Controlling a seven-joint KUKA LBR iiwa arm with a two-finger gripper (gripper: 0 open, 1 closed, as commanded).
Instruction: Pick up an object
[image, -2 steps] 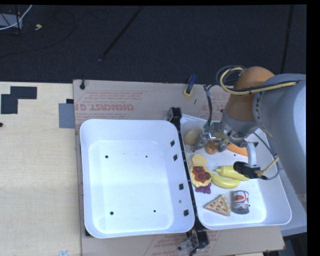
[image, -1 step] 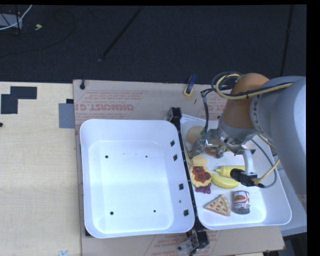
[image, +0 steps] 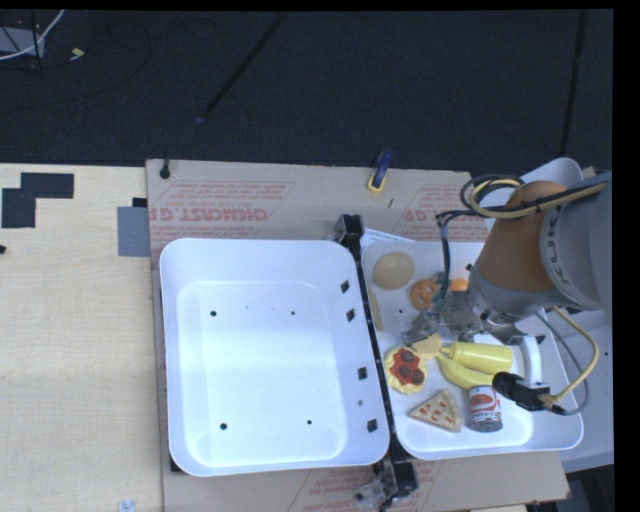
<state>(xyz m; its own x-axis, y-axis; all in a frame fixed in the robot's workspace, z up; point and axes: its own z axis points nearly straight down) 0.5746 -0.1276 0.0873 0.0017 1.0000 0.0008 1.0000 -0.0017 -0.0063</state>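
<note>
Bench, right bin (image: 560, 440) crowded; gripper (image: 437, 322) low among toys, finger state indiscernible; best to centre on mustard bottle (image: 482, 354), avoiding banana (image: 462, 375).

The grey arm (image: 575, 245) reaches in from the right side of the camera view, its thick final link bent downward toward the bench. Its orange band (image: 520, 245) sits just above the wrist, facing the camera, with dark and yellow cables looping around and below it. The gripper (image: 440, 318) hangs at the low end of the wrist, pointing down and to the left, its dark metal parts too small and cluttered to read clearly.
</note>
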